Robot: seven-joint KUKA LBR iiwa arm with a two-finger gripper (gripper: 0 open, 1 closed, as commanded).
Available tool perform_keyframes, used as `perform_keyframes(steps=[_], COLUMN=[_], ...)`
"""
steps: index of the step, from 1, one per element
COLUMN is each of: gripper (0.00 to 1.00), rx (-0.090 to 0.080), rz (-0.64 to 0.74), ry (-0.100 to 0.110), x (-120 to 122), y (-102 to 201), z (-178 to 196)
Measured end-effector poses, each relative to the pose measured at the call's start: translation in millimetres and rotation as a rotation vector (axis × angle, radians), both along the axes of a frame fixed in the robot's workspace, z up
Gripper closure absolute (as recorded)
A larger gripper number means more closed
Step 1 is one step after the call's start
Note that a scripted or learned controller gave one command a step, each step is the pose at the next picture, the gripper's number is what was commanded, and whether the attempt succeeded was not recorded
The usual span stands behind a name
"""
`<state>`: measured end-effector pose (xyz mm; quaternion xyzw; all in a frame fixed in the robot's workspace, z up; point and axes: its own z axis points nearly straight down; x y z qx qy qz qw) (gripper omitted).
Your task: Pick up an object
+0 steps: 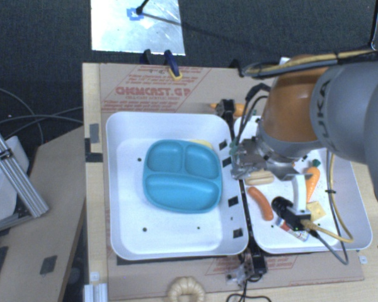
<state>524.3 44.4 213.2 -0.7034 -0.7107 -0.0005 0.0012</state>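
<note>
Two bins, and no object shows in the gripper, so the pick looks not yet done.
In the right bin (359, 231), nearest the camera, lie an orange-red toy sausage (261, 204) and a small yellow wedge (316, 211); just beyond them are a tan bread-like piece (259, 179) and a toy carrot (312, 177). The gripper (246, 162) hangs low over that bin's left side, just above the tan bread-like piece, which I judge the likeliest target. Whether it is open or closed I cannot tell, since the wrist hides it. The left bin (123, 231) holds a blue divided plate (181, 175), with a yellow scrap (205, 143) peeping past the plate's far rim.
</note>
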Motion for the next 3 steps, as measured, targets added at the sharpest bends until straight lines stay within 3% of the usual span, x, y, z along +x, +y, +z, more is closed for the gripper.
perform_keyframes(steps=[1,3], gripper=[1.0,1.0], rx=[0.0,-0.001], rz=[-0.001,-0.005], ry=[-0.002,-0.002], x=[-8.1,-7.5], y=[37.2,34.7], z=[4.3,4.4])
